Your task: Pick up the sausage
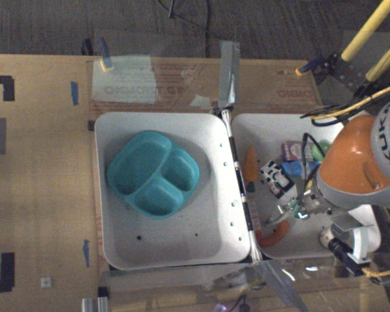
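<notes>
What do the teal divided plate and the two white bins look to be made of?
Teal plate: apparently moulded plastic, matte to satin, with an even colour and soft rounded compartment edges. Left bin and right bin: likely thin plastic, possibly coated metal, smooth, with rounded corners and a faint sheen.

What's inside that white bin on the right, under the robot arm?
The right bin holds an orange carrot-like piece, a reddish sausage near the front, a black-and-white toy and small blue and pink items. The arm covers the bin's right part.

Teal plate; white bins; reddish-orange sausage; orange carrot.
</notes>
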Tool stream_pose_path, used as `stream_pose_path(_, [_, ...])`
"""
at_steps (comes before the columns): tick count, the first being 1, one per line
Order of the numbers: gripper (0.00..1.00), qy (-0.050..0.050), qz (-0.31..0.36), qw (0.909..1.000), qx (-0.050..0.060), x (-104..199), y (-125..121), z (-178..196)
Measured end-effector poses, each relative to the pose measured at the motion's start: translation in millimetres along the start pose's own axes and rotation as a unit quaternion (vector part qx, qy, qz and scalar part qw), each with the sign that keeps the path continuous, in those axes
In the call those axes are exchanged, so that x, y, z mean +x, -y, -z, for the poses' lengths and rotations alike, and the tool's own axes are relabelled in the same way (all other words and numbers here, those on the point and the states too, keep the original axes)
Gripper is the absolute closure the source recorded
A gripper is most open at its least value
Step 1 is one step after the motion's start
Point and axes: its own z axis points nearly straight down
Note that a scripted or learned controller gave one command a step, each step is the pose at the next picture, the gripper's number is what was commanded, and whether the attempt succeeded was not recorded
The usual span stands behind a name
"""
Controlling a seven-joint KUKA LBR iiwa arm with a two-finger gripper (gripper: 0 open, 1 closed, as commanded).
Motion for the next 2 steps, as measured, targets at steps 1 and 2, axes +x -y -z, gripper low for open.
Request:
stream_pose_path(1, [1.00, 0.003, -0.002, 1.0000, -0.004, -3, -2, 11])
stream_pose_path(2, [1.00, -0.002, -0.059, 0.9982, 0.002, 52, -56, 126])
